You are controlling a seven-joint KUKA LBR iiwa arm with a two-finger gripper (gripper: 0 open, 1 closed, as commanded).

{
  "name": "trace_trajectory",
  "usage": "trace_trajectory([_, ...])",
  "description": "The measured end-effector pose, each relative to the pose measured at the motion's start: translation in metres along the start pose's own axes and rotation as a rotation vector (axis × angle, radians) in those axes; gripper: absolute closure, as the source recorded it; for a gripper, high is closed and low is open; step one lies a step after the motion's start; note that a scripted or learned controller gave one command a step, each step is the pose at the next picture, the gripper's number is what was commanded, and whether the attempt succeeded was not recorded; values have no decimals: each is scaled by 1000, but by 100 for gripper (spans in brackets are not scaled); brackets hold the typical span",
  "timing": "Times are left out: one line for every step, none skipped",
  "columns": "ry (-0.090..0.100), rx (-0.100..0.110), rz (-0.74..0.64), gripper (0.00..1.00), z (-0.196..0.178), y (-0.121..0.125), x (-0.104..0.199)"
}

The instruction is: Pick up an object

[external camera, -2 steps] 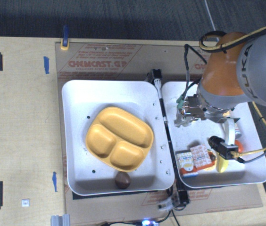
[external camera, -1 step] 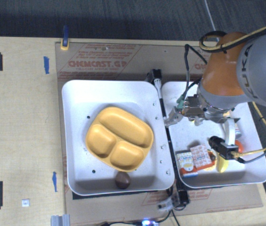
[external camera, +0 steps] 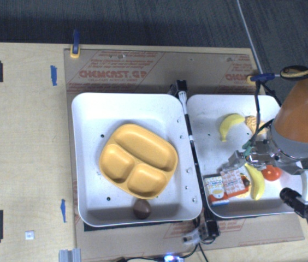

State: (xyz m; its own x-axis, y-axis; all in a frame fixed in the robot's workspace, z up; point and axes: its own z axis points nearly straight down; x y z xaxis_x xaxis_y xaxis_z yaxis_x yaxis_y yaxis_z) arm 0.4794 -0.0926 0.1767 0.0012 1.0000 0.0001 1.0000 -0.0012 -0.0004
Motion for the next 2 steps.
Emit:
trace_trajectory([0,-5,-1,0,91,20,-25])
trace_trajectory([-3,-7,0,100,80,21,-26])
